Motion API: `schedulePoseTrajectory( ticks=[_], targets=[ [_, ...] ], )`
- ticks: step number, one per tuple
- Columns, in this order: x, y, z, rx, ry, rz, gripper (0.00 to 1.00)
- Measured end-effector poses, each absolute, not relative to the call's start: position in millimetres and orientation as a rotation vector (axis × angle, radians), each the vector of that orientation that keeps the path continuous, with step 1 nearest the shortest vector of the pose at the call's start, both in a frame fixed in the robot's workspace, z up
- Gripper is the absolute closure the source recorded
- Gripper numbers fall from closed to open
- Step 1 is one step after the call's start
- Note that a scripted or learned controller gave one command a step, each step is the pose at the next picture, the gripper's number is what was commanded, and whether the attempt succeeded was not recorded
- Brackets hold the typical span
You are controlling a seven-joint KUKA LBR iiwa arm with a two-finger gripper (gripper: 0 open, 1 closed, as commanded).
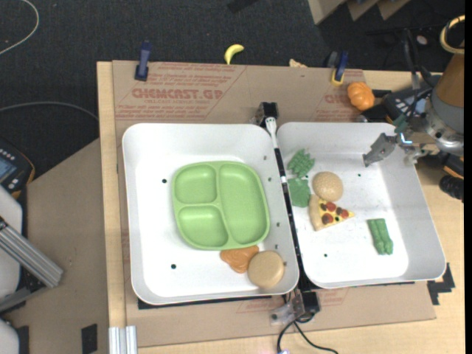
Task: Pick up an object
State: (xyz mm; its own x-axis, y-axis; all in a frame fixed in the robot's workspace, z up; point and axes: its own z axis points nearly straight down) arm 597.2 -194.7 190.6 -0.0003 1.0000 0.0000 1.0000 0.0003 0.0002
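From the fixed camera above the bench, I see my arm reaching in from three o'clock, with my gripper hanging over the upper right part of the right bin, near its two o'clock corner. How my fingers stand I cannot tell; they read as one grey wedge pointing down toward the bin floor, and nothing shows between them. Below and toward eight o'clock from my gripper, well apart from it, lies a round tan bun, and just under it, touching or nearly so, a pizza slice with red dots on top. At nine o'clock of the bun sit two green leafy pieces: the upper green piece and the lower green piece, both close to the wall shared with the left bin. Toward five o'clock in the right bin lies a small green bean pod, apart from the rest. In the left bin a green divided plate takes the middle, and at its six o'clock edge lie an orange piece and a tan round cookie, touching each other. Outside the bins, on the cardboard sheet, an orange toy fruit rests at one o'clock and a yellow banana lies just past the twelve o'clock edge
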Motion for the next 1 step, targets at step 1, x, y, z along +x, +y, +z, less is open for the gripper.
schedulePoseTrajectory(
  ticks=[1],
  targets=[
    [541.9, -131.0, 241.1, 2.220, 2.229, 0.002, 0.00]
  ],
)
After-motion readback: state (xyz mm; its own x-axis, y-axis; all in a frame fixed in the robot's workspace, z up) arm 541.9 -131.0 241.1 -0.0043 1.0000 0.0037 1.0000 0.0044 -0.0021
